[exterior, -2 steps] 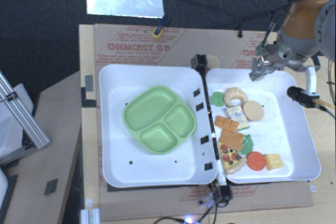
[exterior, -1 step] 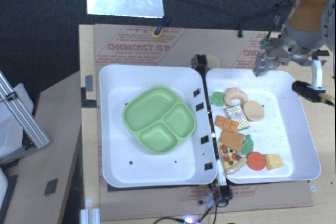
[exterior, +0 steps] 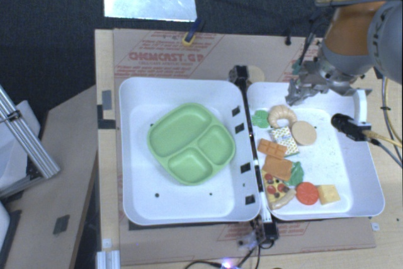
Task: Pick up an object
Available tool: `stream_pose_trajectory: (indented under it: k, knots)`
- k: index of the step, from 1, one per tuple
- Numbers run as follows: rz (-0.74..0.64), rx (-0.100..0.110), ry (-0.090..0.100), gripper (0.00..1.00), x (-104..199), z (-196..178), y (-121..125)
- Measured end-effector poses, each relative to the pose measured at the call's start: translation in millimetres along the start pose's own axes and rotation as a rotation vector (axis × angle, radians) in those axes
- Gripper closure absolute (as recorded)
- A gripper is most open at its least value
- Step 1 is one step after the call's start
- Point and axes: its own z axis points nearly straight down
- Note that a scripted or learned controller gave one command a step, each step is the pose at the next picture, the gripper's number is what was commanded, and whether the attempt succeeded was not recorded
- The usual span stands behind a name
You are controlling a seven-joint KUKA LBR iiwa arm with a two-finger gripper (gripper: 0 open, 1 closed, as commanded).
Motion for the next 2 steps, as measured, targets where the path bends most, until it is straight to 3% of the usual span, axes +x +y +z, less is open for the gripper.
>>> stream_pose_trajectory:
  k: [1, 2]
  knots:
    - [0.0, -0.001, 0.0, 1.0, 49.5, -10.4, -29.8]
    - [0.0, 0.001, 0.0, 1.0, 96.8, 1.7, -56.7]
